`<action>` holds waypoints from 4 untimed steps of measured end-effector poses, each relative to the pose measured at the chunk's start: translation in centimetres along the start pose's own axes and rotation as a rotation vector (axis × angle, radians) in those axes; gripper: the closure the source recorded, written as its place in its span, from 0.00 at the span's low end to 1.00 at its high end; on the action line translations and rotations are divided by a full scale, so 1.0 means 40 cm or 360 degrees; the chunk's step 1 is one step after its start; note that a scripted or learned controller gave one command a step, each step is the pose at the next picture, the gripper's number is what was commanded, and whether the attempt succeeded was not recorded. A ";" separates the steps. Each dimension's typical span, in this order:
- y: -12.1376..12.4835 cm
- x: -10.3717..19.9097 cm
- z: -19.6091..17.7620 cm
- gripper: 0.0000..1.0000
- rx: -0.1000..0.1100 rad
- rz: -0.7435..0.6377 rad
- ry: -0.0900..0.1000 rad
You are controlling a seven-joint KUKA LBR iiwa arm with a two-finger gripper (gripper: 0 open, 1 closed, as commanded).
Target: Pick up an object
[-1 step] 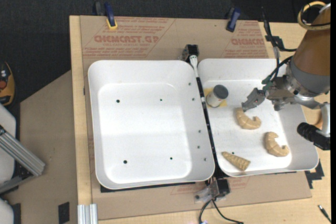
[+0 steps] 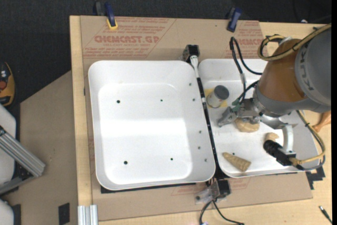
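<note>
Right bin (image 2: 224,68): jaws (image 2: 227,115) low over floor, open or shut cannot tell. Tan lump (image 2: 246,125) just right of jaws; grey-capped cylinder (image 2: 217,95) far-left; cone-shaped wedge (image 2: 236,161) near side, long axis left-right.

The big rounded grey arm (image 2: 316,74) had a glossy orange band (image 2: 279,79) above its wrist, thin black cables (image 2: 238,63) looping off it, and a small silver metal gripper (image 2: 227,115) up front.
</note>
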State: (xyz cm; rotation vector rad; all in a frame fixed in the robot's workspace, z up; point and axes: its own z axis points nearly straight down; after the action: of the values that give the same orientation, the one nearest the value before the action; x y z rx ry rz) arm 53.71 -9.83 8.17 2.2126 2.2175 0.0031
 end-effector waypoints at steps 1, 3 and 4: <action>-0.004 0.000 -0.034 1.00 0.0007 0.0005 0.0006; 0.166 0.384 -0.258 1.00 0.0009 -0.0012 0.0012; 0.184 0.629 -0.380 1.00 0.0002 -0.0014 0.0015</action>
State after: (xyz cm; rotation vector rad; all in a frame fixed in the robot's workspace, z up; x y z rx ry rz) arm 60.91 15.44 23.31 2.2082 2.2322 0.0119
